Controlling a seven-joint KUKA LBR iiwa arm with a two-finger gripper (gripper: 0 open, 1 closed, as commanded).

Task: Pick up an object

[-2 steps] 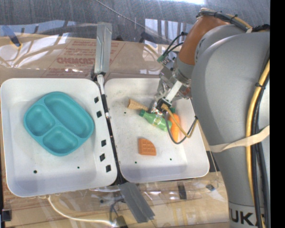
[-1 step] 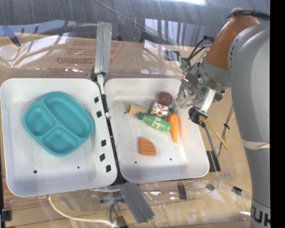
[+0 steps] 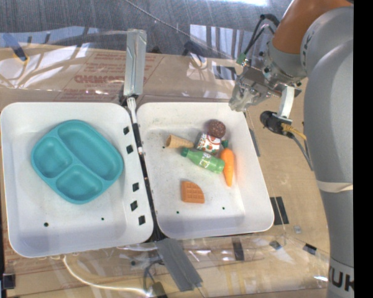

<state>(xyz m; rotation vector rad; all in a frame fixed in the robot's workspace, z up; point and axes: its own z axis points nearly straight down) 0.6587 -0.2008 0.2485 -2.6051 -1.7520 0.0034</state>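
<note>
The right bin (image 3: 174,219) holds a cluster of toy food: a green bottle (image 3: 203,159), an orange carrot (image 3: 229,166), a small can with a dark round top (image 3: 211,137), a tan cone (image 3: 177,142) and an orange waffle-like wedge (image 3: 191,192). My gripper (image 3: 244,101) hangs above the bin's far right corner, up and to the right of the can. Nothing shows between its fingers.
The left bin (image 3: 18,216) bears a teal divided plate (image 3: 76,160). A metal strip (image 3: 134,61) runs back from between the bins. The grey arm (image 3: 329,104) fills the right side. Clear plastic sheeting and cardboard cover the bench around the bins.
</note>
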